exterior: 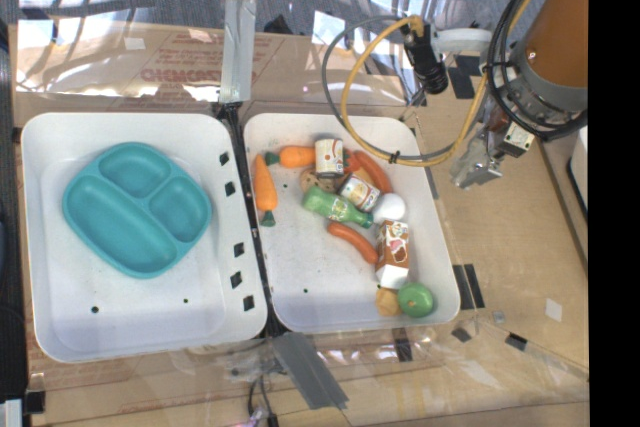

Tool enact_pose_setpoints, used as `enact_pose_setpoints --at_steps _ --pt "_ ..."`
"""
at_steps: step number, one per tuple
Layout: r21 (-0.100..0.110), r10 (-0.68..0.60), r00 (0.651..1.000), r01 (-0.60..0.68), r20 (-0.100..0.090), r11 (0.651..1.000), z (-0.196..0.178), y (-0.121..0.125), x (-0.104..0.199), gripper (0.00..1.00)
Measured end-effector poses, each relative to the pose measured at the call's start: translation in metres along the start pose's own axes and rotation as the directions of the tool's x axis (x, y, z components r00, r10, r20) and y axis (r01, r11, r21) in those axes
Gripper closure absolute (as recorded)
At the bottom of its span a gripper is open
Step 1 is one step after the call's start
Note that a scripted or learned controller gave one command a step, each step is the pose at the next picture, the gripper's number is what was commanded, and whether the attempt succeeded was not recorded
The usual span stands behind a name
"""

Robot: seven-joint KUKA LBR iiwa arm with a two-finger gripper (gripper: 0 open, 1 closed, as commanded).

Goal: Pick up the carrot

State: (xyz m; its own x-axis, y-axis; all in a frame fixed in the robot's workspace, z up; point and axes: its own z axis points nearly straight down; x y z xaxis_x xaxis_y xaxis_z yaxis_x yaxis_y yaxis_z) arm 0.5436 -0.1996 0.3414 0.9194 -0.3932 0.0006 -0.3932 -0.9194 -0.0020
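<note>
The carrot (264, 187), orange with a small green top, lies lengthwise against the left wall of the right bin (300, 300). My gripper (477, 165) hangs outside that bin, just past its right wall over the brown bench, far to the right of the carrot. Nothing is seen between its fingers. The orange-banded arm (555, 25) rises behind it at the upper right.
The right bin also holds a small orange piece (296, 156), two cans (329, 156), a green bottle (335, 208), two reddish sausages (352, 240), a white egg (391, 207), a carton (394, 253) and a green apple (418, 299). A teal divided plate (137, 207) lies in the left bin. Cables (350, 85) loop behind.
</note>
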Motion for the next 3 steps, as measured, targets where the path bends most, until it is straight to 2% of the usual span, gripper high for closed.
enact_pose_setpoints --at_steps 1,2,3 --pt "0.002 -0.188 0.982 0.188 -0.003 0.982 -0.049 0.016 -0.014 1.00" --pt "0.008 -0.212 0.977 0.212 0.009 0.977 0.018 -0.020 0.062 1.00" --pt "0.003 -0.209 0.978 0.209 -0.001 0.978 -0.023 -0.022 0.072 1.00"
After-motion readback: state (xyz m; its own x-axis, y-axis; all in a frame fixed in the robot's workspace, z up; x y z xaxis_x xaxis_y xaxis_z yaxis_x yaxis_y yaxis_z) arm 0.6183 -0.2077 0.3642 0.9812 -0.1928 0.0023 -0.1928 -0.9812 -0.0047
